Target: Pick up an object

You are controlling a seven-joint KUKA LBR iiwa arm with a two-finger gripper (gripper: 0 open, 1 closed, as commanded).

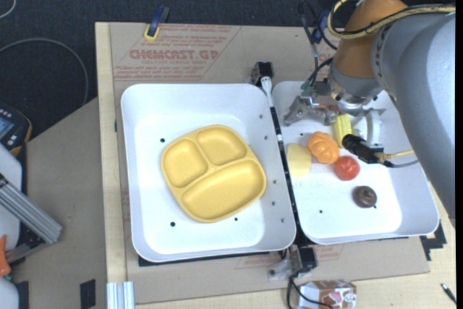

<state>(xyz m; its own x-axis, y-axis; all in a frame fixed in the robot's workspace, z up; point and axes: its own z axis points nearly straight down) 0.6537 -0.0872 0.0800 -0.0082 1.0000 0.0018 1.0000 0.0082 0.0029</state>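
On the left, the left bin [137,177] holds 1 yellow divided plate [213,171], lying flat with its 3 compartments up, roughly in the middle of the bin floor and well apart from the arm.

Past the divider, the right bin [405,217] carries the small things. Against its left wall is a pale yellow piece [298,159]; just to its right sits an orange pepper-like toy [323,146], then a red tomato-like toy [346,168] close beside it, and a brown round piece [364,196] lower down, a little apart from the rest. A yellow cylinder-like piece [341,129] stands just above the orange toy, partly under the arm's metal parts.

The tool [327,108] hangs over the upper part of the right bin, with the grey arm [419,69] coming in from the right. Whether it is apart or together I cannot tell, since the wrist hides it from this slant.

The relation that counts: the cluster of small toys lies just below the tool in the camera view, toward the near rim. The orange toy and the yellow cylinder are nearest, so a short shift that way and a descent would likely meet 1 of them; their crowding could spoil a clean grip.
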